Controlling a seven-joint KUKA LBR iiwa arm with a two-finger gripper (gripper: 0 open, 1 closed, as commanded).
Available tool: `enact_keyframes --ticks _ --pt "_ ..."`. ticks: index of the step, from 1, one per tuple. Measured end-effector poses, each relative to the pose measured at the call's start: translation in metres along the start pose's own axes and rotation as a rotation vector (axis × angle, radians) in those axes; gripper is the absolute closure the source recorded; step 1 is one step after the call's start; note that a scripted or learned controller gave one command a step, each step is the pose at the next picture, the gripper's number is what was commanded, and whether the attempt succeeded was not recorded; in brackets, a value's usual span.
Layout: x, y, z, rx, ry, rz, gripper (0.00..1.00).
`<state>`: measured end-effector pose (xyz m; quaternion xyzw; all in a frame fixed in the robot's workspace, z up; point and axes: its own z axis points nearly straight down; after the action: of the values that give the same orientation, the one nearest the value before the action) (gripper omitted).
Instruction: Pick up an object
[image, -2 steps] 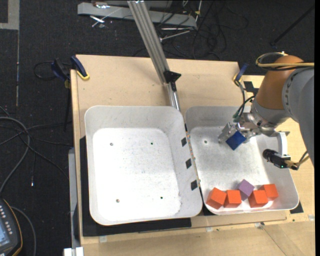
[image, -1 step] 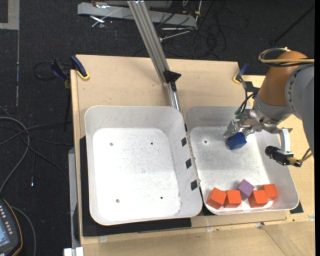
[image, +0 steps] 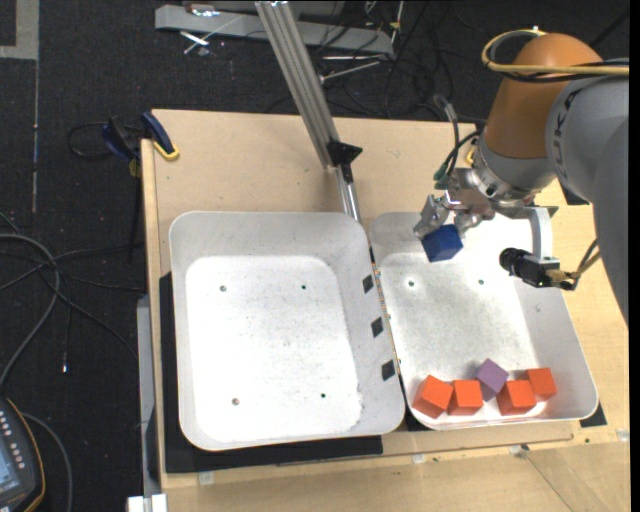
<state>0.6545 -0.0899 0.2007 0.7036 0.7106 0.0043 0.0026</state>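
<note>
The light wooden worktop (image: 250, 160) carries two shallow white plastic bins side by side. The left white bin (image: 268, 330) takes up the worktop's middle and left; its speckled floor shows four small dark dots. The right white bin (image: 480, 310) lies against the left one's right rim, reaching the worktop's right edge.

The grey arm with its orange band (image: 535, 100) reaches in over the far right corner of the worktop. Its tool (image: 440, 228) hangs above the far left corner of the right bin, and a small blue cube (image: 441, 244) sits between its fingers, tilted and lifted clear of the bin floor, so the tool is closed around the cube.

Along the near rim of the right bin lies a row of small blocks, touching or just beside one another: an orange block (image: 433, 395) at the left end, a second orange block (image: 466, 396) beside it, a purple block (image: 492, 376) set slightly farther in, a third orange block (image: 516, 396), and a fourth orange block (image: 541, 383) at the near right corner.

A slanted metal pole (image: 305, 85) crosses the worktop's far edge.
</note>
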Motion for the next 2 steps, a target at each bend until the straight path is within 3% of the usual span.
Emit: enact_keyframes --ticks 1,2 --pt "-0.0189 -0.033 -0.0644 0.003 -0.005 0.011 1.0" --pt "-0.0175 -0.0328 -0.0695 0.008 -0.004 0.008 1.0"
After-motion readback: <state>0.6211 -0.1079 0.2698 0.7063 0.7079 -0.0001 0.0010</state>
